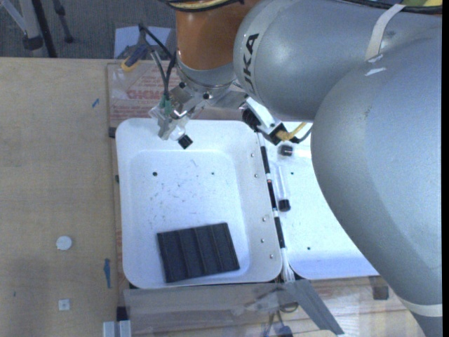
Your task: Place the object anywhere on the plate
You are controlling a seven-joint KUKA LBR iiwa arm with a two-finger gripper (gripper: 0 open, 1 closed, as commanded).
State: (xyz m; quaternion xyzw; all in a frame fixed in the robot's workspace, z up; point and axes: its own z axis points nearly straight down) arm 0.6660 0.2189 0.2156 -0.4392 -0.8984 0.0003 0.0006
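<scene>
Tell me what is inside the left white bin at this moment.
The left bin holds a dark ribbed rectangular block lying flat near its front edge, plus scattered dark specks on the floor. The claw hangs over the bin's back rim, covering that part of it.

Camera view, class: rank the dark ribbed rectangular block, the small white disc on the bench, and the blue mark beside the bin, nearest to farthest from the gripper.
1. Dark ribbed rectangular block, in the left bin's near end, below the gripper.
2. Small white disc, on the bench, left.
3. Blue mark, by the bin's lower left; close to the disc's distance.
</scene>
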